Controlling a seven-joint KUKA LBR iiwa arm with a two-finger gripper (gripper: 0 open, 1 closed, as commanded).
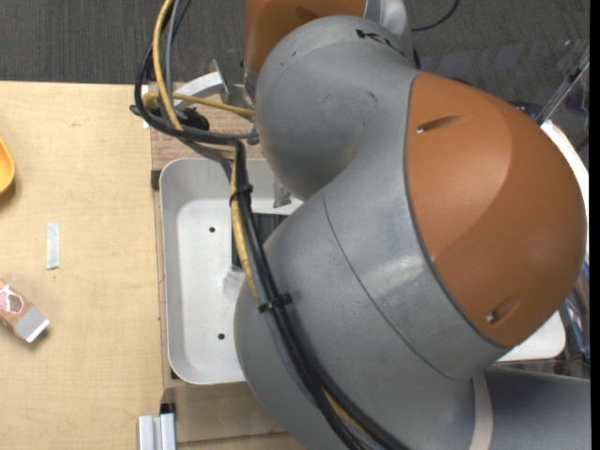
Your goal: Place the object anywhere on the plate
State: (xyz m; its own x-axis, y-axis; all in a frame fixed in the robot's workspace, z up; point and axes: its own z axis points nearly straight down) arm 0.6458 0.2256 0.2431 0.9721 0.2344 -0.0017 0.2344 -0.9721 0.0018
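Note:
The grey and orange arm [403,251] bulks across the middle and right of the camera view and covers most of the bench. To its left, part of a shallow white bin [192,279] shows, with bare floor and two small dark holes. Black and yellow cables [242,223] run down the arm's side over the bin. The arm's body hides whatever lies under it.
A wooden bench top [75,251] stretches to the left. On it lie an orange thing [5,167] at the left edge, a small grey strip [52,247] and a brown and white packet [21,312]. A metal bracket [155,431] sits at the bottom.

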